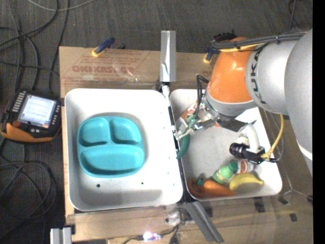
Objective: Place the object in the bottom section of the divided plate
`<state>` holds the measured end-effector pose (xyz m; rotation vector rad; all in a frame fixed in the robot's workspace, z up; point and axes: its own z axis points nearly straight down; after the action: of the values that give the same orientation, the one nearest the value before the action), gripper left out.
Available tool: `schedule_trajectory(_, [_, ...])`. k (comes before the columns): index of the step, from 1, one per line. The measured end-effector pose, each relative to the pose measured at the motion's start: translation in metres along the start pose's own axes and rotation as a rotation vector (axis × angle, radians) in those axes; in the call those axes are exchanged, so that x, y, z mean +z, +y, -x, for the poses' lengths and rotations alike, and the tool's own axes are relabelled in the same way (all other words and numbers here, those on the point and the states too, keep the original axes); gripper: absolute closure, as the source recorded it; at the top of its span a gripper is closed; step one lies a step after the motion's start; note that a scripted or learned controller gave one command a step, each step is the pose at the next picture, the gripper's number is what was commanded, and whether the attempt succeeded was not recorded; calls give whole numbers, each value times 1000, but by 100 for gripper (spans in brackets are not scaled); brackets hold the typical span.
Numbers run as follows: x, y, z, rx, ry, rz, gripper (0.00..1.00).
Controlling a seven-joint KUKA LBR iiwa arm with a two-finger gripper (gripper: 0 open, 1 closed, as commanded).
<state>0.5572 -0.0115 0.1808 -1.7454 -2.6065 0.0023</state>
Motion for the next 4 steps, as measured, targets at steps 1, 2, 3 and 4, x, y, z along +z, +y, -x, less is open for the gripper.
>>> schedule_trajectory(1, [-20,17,-71,-174,-3,0,100])
schedule_trajectory(2, [7,59,-142,-120,-2,-3,100])
schedule_trajectory(3, [7,59,-142,-120,-2,-2,0])
schedule_trajectory(4, [-72,38,-237,-291,-4,-1,0])
